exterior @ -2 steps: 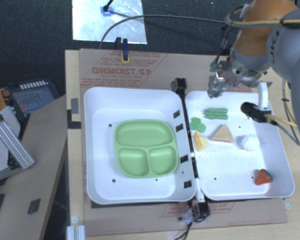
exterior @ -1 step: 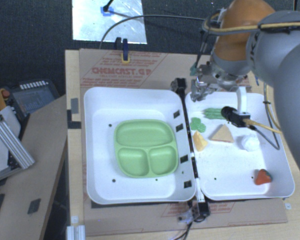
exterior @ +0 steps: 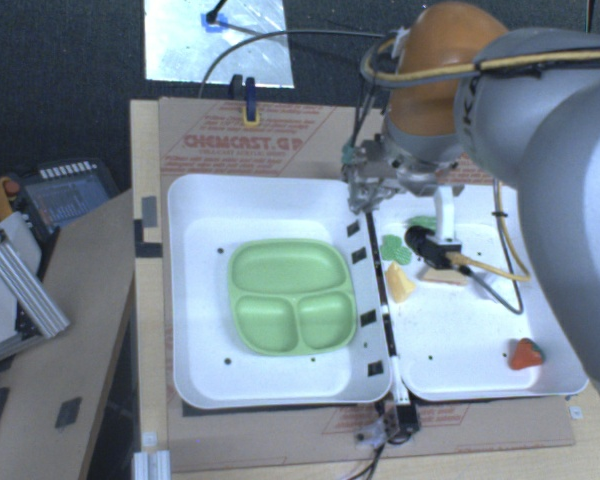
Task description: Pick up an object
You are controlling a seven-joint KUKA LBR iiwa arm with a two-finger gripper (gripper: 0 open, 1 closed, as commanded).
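Approach step: gripper (exterior: 365, 203) over right bin's (exterior: 480, 383) upper-left corner, finger state can't tell, nothing visibly held; nearest pick, yellow wedge (exterior: 400, 283), lies at its 5 o'clock, so it needs a shift and descent.

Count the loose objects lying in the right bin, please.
4: a green piece near the divider, a yellow wedge below it, a tan stick beside that, a red piece near the front. The arm may hide more.
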